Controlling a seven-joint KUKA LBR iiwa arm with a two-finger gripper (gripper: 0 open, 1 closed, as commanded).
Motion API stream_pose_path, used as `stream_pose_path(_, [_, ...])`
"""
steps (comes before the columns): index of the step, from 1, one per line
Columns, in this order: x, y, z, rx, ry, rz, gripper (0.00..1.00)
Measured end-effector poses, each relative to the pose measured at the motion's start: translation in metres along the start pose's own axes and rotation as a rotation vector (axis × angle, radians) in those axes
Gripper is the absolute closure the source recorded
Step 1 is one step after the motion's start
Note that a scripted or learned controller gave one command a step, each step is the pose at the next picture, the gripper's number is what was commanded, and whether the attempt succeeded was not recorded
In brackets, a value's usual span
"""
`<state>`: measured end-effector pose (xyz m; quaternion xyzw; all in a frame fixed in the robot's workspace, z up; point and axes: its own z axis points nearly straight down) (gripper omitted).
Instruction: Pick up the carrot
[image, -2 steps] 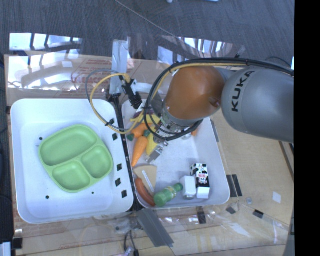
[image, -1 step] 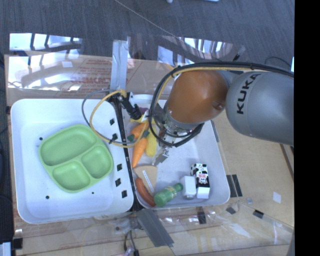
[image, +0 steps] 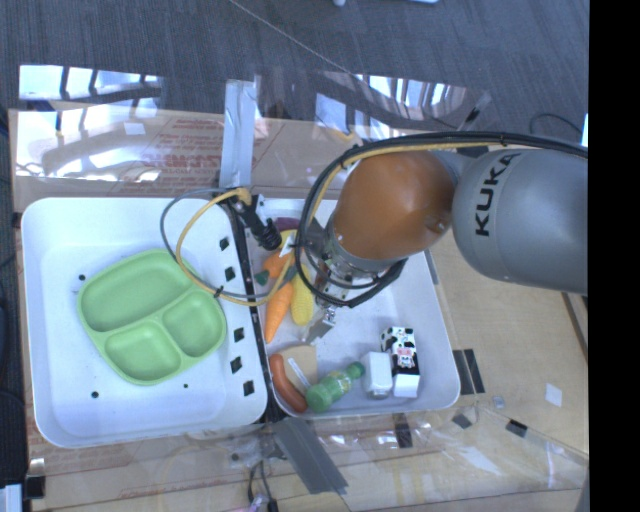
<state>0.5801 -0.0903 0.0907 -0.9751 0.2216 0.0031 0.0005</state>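
Note:
The carrot (image: 277, 308) is a long orange piece lying along the left wall of the right bin (image: 440, 330), with its thick end toward the back. My gripper (image: 320, 312) hangs below the orange wrist band, low over the bin. It is just right of the carrot and over a yellow item (image: 301, 302) that lies against it. The wrist and its cables hide most of the gripper.
A green divided plate (image: 150, 315) lies in the left bin (image: 50, 300). At the front of the right bin are a hot dog (image: 287, 382), a green bottle (image: 335, 387) and a cow-patterned carton (image: 403, 357). Yellow and black cables (image: 205, 255) loop over the divider.

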Motion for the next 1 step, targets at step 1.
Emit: stream_pose_path(1, [-0.0013, -0.0015, -0.0089, 0.000, -0.004, -0.002, 1.00])
